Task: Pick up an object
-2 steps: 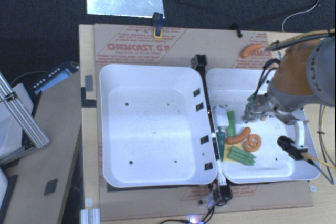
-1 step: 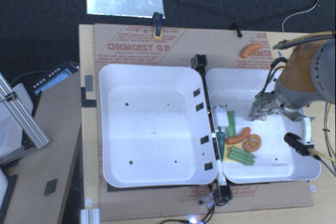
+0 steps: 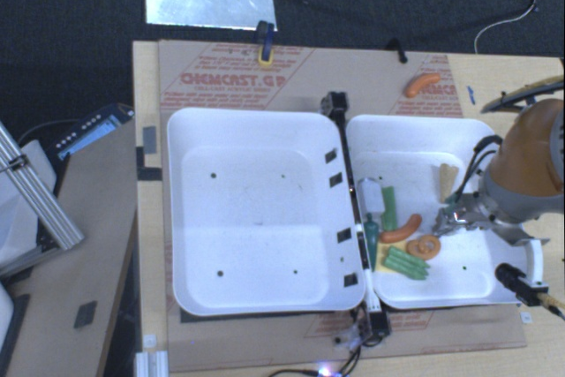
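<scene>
White bins sit side by side as the gripper (image 3: pixel 448 218) hangs low in the right bin (image 3: pixel 415 137), just beside an orange slice (image 3: pixel 425 247) and sausage (image 3: pixel 401 229); whether its claw is open cannot be told. Nothing looks lifted yet. Cardboard (image 3: pixel 234 77) beneath reads "CHEMCAST GP".

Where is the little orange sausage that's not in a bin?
The orange sausage lies on the cardboard behind the right bin, near its far edge, toward the upper right of the camera view.
</scene>
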`<act>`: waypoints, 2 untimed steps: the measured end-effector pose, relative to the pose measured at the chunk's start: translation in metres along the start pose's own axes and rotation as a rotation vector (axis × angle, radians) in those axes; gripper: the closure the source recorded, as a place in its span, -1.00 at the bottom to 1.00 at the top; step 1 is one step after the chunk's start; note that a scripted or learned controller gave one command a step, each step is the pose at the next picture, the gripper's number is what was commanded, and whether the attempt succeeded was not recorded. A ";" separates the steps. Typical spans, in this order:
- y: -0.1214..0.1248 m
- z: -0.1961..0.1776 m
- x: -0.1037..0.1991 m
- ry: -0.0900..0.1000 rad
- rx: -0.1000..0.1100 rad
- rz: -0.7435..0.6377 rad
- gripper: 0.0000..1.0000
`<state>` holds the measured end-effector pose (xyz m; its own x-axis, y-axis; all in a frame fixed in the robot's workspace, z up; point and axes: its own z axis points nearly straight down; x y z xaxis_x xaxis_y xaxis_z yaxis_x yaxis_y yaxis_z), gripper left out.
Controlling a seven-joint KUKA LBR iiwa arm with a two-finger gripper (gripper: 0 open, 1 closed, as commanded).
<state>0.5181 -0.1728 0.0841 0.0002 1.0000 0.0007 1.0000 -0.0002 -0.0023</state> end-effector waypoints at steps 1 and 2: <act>-0.033 -0.142 0.032 -0.001 -0.002 -0.005 1.00; 0.024 0.003 0.038 -0.001 -0.008 -0.006 1.00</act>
<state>0.5417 -0.1346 0.0812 -0.0062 1.0000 -0.0007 1.0000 0.0062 0.0062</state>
